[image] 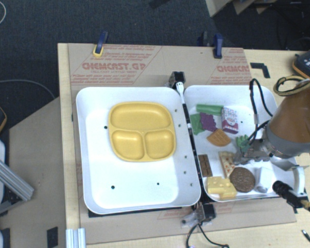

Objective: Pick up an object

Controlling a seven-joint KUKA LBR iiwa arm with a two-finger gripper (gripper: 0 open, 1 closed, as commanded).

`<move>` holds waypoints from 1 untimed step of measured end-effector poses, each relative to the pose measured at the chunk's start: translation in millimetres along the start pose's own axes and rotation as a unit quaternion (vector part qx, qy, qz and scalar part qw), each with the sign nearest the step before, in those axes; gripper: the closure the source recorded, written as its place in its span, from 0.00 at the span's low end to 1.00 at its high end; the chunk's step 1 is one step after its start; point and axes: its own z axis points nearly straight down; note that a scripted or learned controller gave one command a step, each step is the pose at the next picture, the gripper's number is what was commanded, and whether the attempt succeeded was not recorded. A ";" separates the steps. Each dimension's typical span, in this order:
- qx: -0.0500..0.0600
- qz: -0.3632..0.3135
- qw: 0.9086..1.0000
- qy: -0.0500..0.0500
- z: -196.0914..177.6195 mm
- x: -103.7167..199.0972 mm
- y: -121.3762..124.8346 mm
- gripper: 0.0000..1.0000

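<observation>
Round brown cookie (242, 179) lies near the front of the right bin (263, 93), beside a yellow cheese wedge (221, 187). You have the gripper (246, 154) low just behind it; whether it is open, cannot tell. Step: approach. Next move likely calls for centring over one item. Yellow divided tray (142, 130) sits in the left bin (93, 154).

Pale yellow three-compartment plastic plate (142, 130) inside glossy white left bin (93, 154). In white right bin (268, 94), beyond the plate: green block (209, 109), purple piece (208, 122), red-and-white carton (230, 120), orange wedge (218, 138), brown round cookie (242, 180), yellow cheese block (220, 186).
</observation>
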 end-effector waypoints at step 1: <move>0.003 0.000 1.000 -0.003 -59.1 4.8 7.6 1.00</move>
